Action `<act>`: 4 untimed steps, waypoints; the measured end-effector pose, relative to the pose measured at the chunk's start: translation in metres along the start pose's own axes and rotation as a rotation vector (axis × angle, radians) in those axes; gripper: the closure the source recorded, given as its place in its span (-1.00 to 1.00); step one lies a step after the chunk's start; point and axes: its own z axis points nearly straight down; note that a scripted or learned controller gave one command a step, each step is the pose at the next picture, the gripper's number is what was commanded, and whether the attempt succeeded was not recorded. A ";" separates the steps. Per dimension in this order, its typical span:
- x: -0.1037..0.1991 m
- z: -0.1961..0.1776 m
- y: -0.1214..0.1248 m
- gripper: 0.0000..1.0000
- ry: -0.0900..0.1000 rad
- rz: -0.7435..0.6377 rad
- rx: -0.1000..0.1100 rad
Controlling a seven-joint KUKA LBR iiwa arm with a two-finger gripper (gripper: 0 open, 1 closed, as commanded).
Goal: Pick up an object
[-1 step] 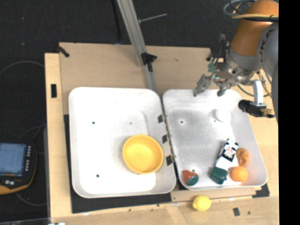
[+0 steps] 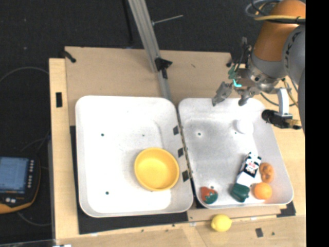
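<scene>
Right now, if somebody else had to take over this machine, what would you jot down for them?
Gripper: fingers open, holding nothing, hovering over the far edge of the right bin.
Right bin, near corner: orange, brownish piece, black-and-white carton, green block, red-and-green item.
Left bin: yellow bowl.
On the bench in front of the bins: a lemon.
Done: nothing picked up yet.
Left: lower onto one object, close on it, lift.

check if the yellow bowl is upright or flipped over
Upright: the yellow bowl in the left bin shows its open hollow and rim facing up.
</scene>
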 end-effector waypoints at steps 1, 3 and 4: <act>-0.002 0.052 -0.011 -1.00 0.000 0.004 0.004; 0.001 0.116 -0.008 -1.00 -0.001 0.002 0.001; 0.000 0.104 -0.007 1.00 -0.002 0.001 -0.003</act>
